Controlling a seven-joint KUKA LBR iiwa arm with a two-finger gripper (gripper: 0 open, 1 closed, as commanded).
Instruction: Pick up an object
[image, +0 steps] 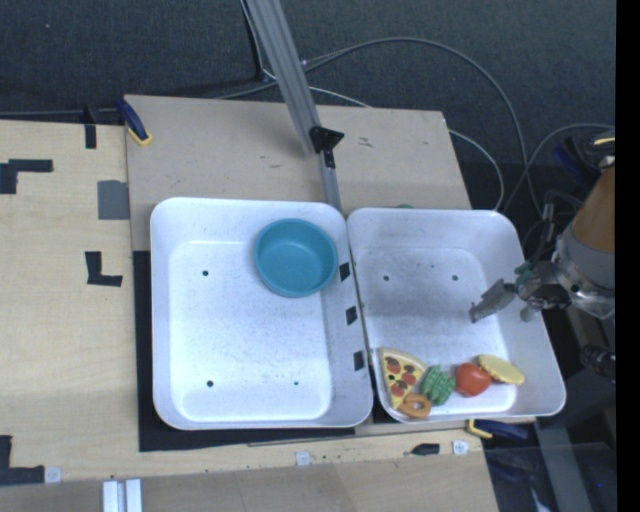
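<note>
Over right bin's speckled floor, fingers spread wide, holding nothing, round blue bowl in left bin.

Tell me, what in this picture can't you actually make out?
- Gripper: blurred and small in the camera view, so its finger state is unclear.
- Arm: cut off by the right edge.
- Green toy: too small to identify, wedged between the pizza slice and tomato.

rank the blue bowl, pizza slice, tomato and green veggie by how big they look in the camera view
1. blue bowl
2. pizza slice
3. tomato and green veggie: they look about alike, too close to rank.
</note>
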